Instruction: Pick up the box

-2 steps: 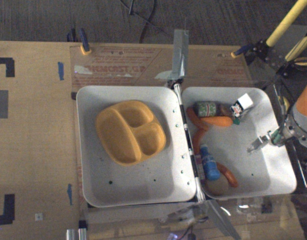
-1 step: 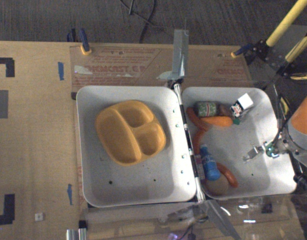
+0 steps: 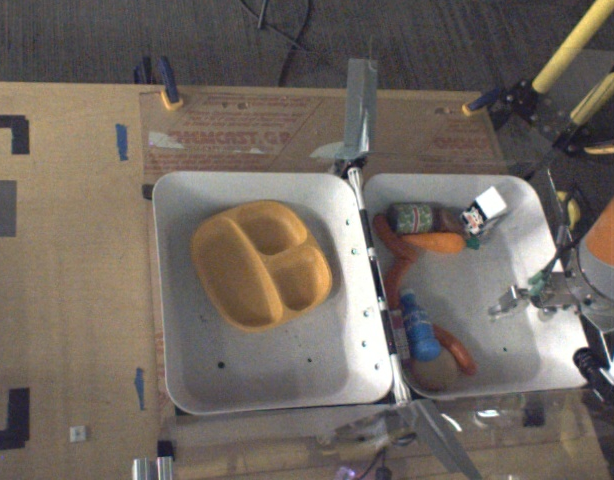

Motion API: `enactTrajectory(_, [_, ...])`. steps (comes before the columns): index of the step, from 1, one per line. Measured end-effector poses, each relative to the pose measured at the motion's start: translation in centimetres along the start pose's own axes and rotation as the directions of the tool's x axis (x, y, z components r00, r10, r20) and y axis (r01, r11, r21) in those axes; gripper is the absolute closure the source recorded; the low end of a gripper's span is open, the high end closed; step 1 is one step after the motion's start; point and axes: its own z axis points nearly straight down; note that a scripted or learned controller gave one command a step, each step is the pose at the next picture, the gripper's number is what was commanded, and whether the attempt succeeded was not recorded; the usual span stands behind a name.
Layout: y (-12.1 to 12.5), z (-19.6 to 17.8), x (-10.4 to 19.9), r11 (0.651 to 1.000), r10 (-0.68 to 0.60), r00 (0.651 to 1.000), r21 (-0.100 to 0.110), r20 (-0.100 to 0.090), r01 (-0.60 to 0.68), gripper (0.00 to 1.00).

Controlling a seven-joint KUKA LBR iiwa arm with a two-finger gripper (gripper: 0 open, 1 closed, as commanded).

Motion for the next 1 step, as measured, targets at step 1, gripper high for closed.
enactTrajectory(1, [0.51, 0.52, 0.06, 0.995, -0.096, 0.995, -0.017, 0.011, 0.096, 0.00])
